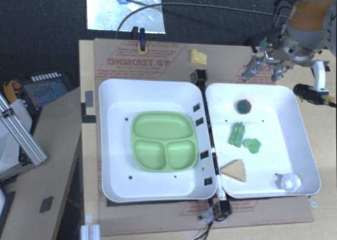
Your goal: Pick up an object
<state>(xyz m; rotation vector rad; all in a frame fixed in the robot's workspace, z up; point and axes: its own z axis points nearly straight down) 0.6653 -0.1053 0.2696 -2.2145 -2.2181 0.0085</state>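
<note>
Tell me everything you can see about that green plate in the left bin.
The green plate is pale green and looks like smooth moulded plastic, roughly square with rounded corners. Raised ridges split it into three compartments: one wide one across the far side and two smaller ones along the near side. All three look bare. It lies flat, right way up, near the middle of the left white bin, resting on its floor and touching nothing else.

Arm (310,2) (upper part) cut off

**Colours on the bench**

Below the grey gripper (266,68): a dark green ball (243,107), a light green bundle (237,134), a tan wedge (235,170), a white lump (289,181). Lower left, a pale green plate (162,140) in a white bin (113,128).
</note>
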